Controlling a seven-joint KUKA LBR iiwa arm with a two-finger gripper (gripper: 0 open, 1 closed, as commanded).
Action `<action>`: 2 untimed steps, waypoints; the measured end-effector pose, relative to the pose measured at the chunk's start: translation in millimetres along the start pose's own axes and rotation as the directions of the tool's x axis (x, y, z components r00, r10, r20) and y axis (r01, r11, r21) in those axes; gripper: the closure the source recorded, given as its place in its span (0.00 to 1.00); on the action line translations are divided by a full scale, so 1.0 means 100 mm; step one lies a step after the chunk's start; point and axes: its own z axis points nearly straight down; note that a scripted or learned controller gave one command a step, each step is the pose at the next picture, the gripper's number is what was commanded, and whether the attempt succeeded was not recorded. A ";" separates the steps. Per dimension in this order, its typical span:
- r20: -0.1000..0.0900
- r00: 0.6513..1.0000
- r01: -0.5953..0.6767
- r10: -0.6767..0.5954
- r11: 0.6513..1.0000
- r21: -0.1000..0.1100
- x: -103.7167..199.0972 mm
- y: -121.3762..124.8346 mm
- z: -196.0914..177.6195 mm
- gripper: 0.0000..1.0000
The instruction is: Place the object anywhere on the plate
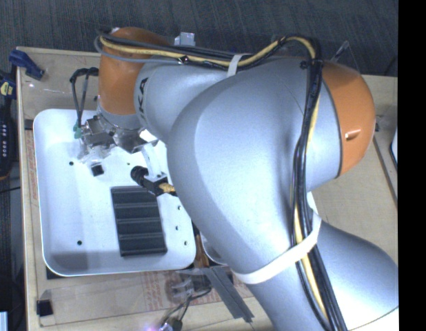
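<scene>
Nearest, by the front rim of the left bin [46, 205], a ribbed black block [138, 221] lies flat, its long side running away towards the back. It sits well clear of my gripper, so I judge it is not what I am after.

Further in, a small black cube [97, 170] rests on the white floor, alone and apart from the block. It lies just beside my gripper [94, 142], on the near side, and I take it for the object, though that is a guess from its place. It is on the bin floor, not lifted and not on any plate.

Whether my gripper is open or closed I cannot tell; the tip is a small tangle of metal from this height. It hangs low over the bin's back left part, likely placed there to come down on the cube.

Beyond it, my orange band [116, 81] rises at the bin's far edge. My arm [254, 185] reaches in from the right, arching high and broad across the bench [58, 67], the wrist bent down into the bin.
</scene>
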 end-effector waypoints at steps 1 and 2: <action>0.013 0.932 0.362 -0.362 0.932 -0.003 0.58 0.20 -0.02 1.00; 0.015 0.852 0.523 -0.523 0.852 -0.017 0.17 0.10 -0.02 1.00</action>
